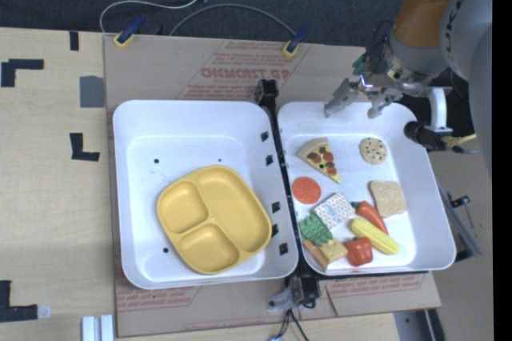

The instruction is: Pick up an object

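My gripper (356,102) hangs open over the back edge of the right bin (424,195), its two grey fingers spread apart with nothing between them. Below it in that bin lie toy foods: a pizza slice (320,158), a cookie (373,150), a red tomato slice (306,190), a bread slice (389,198), a white cracker (334,210), a carrot (371,216), a corn cob (374,235), a green broccoli (314,230) and a red pepper (360,251). The pizza slice and cookie lie nearest the gripper, well apart from it.
The left bin (136,139) holds a yellow divided plate (213,218). Black clips run along the seam between the bins (276,171). Both bins rest on a cardboard sheet (232,71), with a cable (192,3) behind it. The grey and orange arm (436,3) fills the upper right.
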Action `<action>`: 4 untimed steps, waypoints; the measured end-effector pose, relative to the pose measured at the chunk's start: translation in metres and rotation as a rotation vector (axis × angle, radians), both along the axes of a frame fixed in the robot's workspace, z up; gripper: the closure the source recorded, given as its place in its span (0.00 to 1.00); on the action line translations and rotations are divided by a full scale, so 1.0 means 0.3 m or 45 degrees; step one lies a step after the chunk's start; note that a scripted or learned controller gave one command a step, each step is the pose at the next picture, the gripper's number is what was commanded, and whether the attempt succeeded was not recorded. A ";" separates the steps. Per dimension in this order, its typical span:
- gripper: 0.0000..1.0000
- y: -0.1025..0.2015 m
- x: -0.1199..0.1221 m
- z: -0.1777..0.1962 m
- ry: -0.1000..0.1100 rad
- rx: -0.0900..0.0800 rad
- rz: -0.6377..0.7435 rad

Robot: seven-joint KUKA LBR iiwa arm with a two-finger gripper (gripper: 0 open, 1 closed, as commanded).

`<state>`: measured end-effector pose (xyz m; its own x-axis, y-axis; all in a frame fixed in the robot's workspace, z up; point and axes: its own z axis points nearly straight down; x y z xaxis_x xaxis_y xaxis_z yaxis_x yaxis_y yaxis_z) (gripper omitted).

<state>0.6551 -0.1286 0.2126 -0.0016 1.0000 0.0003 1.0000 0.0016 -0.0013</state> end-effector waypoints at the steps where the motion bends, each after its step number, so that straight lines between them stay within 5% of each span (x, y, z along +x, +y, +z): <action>1: 0.00 0.102 -0.048 -0.322 0.013 0.002 0.001; 2: 0.00 0.051 -0.086 -0.432 0.000 -0.002 -0.001; 3: 1.00 0.056 -0.083 -0.393 -0.002 0.000 0.001; 4: 1.00 0.214 -0.194 -0.074 -0.009 0.003 0.006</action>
